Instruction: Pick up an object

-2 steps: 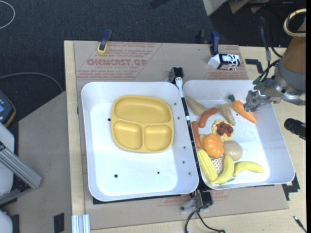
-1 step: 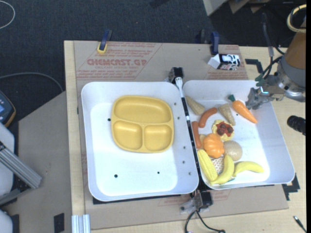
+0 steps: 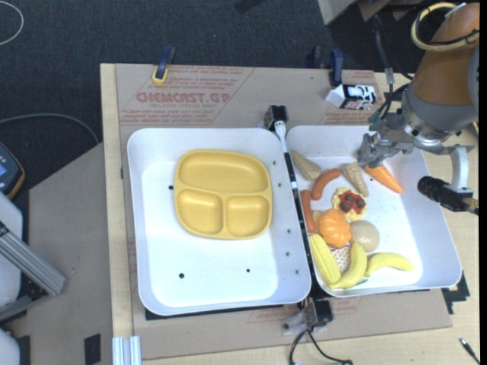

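Pincer (image 3: 370,152) hangs low over the far part of the right bin (image 3: 437,268), beside a carrot (image 3: 385,178); whether it is open or closed I cannot tell. A yellow tray (image 3: 223,192) lies in the left bin (image 3: 148,226) on the bench (image 3: 125,97).

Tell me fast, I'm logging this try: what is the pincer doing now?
Pincer: over the right bin beside the carrot; open or shut cannot be told, and no hold on anything is visible.

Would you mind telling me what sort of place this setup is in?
Probably a robotics lab: a grey robot arm reaches over two shallow white bins, clamped to a cardboard-covered bench, with plastic toy food heaped in one.
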`<action>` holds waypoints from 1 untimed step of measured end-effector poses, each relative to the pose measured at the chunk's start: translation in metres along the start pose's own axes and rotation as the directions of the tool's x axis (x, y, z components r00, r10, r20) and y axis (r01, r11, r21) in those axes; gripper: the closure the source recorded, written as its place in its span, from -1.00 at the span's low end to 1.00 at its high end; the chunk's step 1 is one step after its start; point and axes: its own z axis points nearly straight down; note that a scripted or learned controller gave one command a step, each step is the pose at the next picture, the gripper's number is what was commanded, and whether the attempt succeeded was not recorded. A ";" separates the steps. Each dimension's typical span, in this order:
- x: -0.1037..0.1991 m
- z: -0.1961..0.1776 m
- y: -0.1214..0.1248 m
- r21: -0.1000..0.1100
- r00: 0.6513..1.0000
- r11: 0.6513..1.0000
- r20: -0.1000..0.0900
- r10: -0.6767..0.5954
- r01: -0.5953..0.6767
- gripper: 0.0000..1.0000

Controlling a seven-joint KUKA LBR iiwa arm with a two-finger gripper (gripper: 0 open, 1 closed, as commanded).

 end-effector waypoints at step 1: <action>0.057 -0.007 0.012 -0.004 1.000 1.000 0.000 -0.002 0.002 1.00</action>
